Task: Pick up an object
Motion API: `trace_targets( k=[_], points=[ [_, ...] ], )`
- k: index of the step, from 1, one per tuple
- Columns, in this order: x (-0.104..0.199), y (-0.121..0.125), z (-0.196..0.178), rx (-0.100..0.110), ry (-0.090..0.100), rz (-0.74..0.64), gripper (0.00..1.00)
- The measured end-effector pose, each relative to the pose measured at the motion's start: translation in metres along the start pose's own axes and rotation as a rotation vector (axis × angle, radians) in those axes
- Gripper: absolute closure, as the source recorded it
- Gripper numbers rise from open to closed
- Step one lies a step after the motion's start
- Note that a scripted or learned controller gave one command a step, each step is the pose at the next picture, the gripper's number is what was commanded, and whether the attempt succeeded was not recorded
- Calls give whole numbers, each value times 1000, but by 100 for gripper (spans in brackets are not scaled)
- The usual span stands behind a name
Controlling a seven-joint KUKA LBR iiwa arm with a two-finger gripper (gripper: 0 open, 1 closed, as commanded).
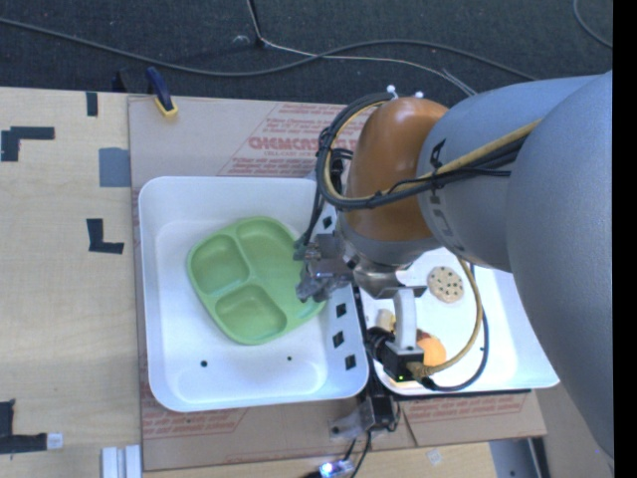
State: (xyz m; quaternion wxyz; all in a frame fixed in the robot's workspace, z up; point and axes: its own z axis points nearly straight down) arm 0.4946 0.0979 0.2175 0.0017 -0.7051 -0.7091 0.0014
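A green divided plate [244,279] lies in the left white bin [169,297], tilted toward the bin's right wall. My gripper [315,272] hangs over the plate's right rim, close to the wall between the two bins. In the right bin [518,366] lie a round cookie with dark chips [446,285] and a small orange thing [431,348], partly hidden by the arm.
The arm's orange band [393,167] and grey body cover most of the right bin. Two bins rest on a cardboard sheet [259,137]. A blue and yellow clamp [161,95] sits at the cardboard's far left corner. Cables run across the dark floor behind.
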Motion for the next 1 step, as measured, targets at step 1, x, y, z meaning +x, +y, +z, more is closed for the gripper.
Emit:
trace_targets(
  k=[1],
  points=[
    [-2,0,-1,-1,-1,3,0]
  ],
)
